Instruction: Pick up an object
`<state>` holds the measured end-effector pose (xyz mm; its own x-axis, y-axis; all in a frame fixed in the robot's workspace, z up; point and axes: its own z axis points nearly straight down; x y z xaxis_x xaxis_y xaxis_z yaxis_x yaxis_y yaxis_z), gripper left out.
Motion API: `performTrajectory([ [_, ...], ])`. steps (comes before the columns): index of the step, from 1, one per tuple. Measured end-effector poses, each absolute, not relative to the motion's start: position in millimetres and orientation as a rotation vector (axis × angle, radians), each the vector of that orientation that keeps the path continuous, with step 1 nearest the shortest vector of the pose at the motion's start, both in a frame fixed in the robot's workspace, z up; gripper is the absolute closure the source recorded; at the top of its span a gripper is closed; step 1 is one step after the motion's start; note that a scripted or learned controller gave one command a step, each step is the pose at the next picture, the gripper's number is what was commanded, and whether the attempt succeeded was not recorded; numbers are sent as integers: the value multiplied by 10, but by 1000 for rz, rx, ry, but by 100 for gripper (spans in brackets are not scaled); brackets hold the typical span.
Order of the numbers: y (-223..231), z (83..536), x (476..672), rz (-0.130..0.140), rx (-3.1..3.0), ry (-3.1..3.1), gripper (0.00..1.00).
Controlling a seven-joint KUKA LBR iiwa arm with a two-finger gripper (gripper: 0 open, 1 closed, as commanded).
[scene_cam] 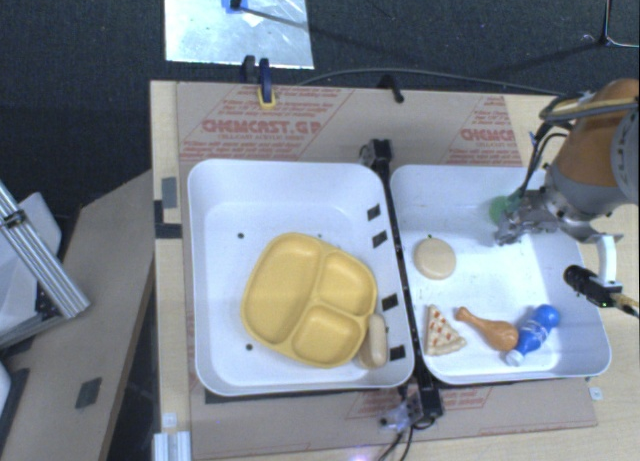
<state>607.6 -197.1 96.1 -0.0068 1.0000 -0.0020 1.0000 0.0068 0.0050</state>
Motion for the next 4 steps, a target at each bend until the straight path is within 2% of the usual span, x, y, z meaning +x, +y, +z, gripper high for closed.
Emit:
performTrajectory([
  [1,-2020,1426,6145,5,2212,2222,100],
  [3,-2004,2685,6243,5,2210,2222,100],
  [4,-1457,2529,6188,2,2212,2232,100],
])
